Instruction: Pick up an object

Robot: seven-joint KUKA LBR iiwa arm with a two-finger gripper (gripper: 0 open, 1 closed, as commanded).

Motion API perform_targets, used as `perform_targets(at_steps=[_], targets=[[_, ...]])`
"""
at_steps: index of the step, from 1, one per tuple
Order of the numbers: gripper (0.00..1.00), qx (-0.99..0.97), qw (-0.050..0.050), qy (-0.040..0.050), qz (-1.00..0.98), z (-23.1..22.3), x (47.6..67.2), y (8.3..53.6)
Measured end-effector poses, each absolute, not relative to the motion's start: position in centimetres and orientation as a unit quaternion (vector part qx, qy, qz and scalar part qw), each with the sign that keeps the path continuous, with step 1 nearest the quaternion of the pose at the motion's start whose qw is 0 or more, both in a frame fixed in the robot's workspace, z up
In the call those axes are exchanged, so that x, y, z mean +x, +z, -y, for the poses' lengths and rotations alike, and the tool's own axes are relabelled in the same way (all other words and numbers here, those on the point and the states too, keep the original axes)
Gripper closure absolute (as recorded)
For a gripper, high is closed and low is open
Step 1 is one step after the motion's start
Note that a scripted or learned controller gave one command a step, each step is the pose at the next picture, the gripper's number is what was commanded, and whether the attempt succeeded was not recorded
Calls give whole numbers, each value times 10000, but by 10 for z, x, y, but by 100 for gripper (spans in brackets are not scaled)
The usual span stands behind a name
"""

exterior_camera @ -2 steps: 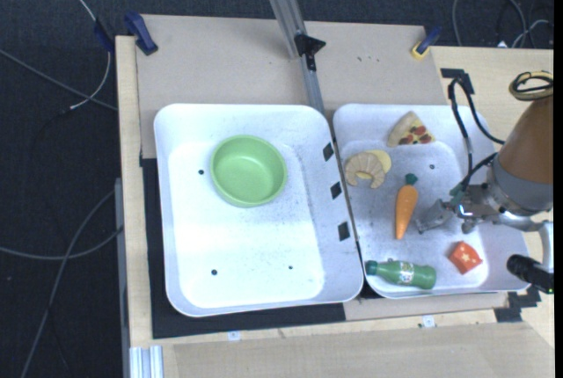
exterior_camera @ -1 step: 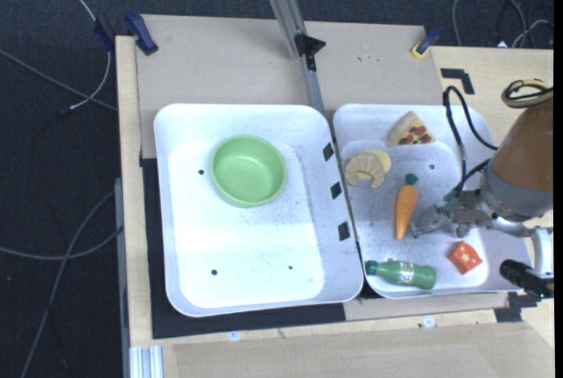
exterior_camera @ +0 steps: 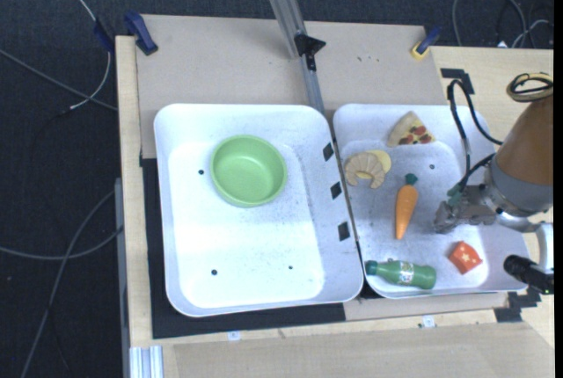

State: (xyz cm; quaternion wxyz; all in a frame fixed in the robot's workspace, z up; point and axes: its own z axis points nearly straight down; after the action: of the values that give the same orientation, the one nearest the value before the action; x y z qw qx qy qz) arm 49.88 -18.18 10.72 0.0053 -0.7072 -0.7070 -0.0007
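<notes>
Tan bench (exterior_camera: 229, 69) (dark carpet (exterior_camera: 62, 148) around) bears two white bins (exterior_camera: 176, 192).

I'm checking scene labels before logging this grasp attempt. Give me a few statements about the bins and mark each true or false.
1. The round green plastic bowl sits in the left white bin. True.
2. The orange toy carrot lies in the left bin. False: it lies in the right white bin.
3. The green plastic bottle lies on its side near the right bin's front edge. True.
4. The hand rests on the pizza slice toy. False: it is lower, between carrot and small red-orange block.
</notes>
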Motion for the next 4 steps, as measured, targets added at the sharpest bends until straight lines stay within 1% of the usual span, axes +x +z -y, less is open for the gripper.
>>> perform_targets(at_steps=[1,2,3,4], targets=[[100,-7066,-26,-20,7076,178,500,152],[100,-7063,-40,-36,7078,173,509,216],[100,-7062,-27,-17,7080,173,511,230],[100,-7051,-18,-21,7091,129,535,236]])
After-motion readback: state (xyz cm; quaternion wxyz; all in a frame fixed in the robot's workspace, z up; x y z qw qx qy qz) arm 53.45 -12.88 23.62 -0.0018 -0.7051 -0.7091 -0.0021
